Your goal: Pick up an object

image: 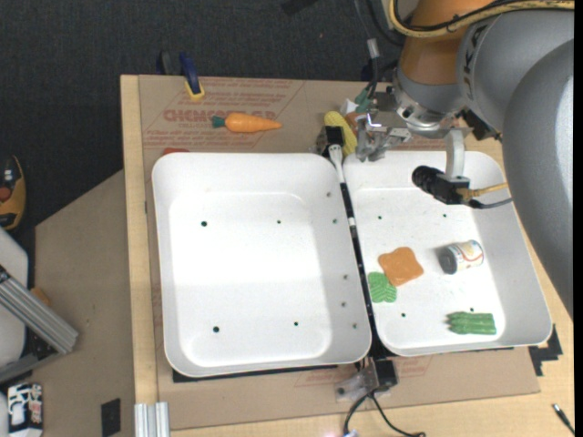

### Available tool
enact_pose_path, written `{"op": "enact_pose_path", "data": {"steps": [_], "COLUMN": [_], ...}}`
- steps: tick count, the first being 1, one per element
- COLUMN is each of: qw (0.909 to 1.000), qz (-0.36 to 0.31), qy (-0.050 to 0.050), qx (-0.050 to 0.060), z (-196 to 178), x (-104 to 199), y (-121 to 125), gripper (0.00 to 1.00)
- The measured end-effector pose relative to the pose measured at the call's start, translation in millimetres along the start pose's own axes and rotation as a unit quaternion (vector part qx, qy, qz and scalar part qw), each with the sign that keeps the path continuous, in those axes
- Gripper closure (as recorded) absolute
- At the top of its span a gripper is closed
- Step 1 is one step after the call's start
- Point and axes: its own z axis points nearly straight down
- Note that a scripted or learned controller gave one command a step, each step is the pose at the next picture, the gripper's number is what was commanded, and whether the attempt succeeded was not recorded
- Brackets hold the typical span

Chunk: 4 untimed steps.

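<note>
My gripper (371,142) hangs over the far left corner of the right bin (510,244), just by the divide between the two bins. Nothing shows in its grasp. Nearer the front of that bin lie an orange flat piece (401,266), a small leafy green piece (382,289), a little grey and white can (460,256) on its side, and a green bumpy piece (471,322). All of them lie well in front of the gripper. A yellow object (338,126) sits just left of the gripper at the bin's far rim, partly hidden.
The left bin (182,244) lies beside the right one. A toy carrot (248,123) rests on the cardboard behind the left bin, with a blue and yellow clamp (190,77) at the far edge. A black connector (439,184) on the arm hangs over the right bin.
</note>
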Motion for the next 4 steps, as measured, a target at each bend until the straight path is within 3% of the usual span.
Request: {"op": "enact_pose_path", "data": {"steps": [1,2,3,4], "qw": [1.0,1.0,1.0,0.9999], "qz": [0.0,0.001,0.001,0.001], "qy": [0.001,0.001,0.002,-0.001], "qx": [-0.002,0.004,-0.003,0.013], "z": [-140,-177,-355,-242], "x": [54,115,170,231], "y": [0,-12,-7,-45], "gripper": [1.0,1.0,1.0,1.0]}}
